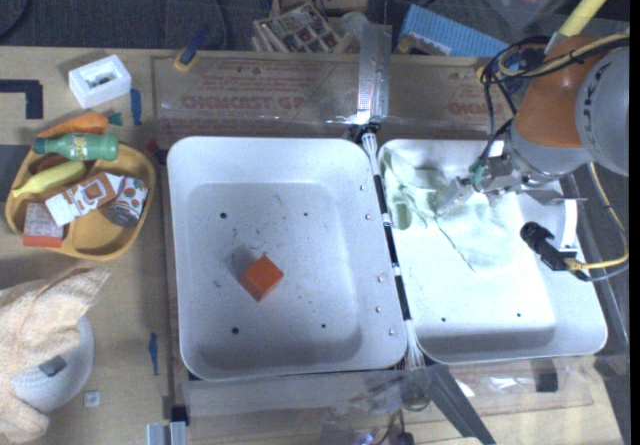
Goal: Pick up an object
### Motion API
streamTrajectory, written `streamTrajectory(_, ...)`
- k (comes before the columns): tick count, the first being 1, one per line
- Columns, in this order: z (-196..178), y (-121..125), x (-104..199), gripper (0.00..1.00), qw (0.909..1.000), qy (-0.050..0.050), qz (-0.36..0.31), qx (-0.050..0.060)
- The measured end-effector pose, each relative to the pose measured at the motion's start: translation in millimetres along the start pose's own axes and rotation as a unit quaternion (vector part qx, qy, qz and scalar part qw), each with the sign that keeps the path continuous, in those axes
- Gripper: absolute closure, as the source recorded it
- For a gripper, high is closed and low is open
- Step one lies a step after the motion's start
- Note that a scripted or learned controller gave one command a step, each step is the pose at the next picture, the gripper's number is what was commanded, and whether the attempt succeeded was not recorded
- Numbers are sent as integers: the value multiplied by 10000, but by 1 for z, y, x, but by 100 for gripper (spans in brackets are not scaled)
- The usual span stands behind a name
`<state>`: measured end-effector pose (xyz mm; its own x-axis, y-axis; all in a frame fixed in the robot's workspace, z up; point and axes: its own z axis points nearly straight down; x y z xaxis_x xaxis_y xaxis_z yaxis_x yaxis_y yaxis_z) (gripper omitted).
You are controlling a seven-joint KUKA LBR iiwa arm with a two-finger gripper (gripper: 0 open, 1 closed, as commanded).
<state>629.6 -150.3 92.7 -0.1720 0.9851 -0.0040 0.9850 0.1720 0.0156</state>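
Orange block (263, 277) is lying in the left bin (200, 173), well apart from the tool (462, 188), which is hovering over the right bin (580, 333); its grip cannot be determined.

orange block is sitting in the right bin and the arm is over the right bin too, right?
Not quite. The orange block lies in the left bin, as the camera view shows. The arm is indeed over the right bin, with the gripper near its upper part.
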Motion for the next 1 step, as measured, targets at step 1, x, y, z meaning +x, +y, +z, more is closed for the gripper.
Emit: streamTrajectory(1,-33,9,-6,0,9976,0,692,57)
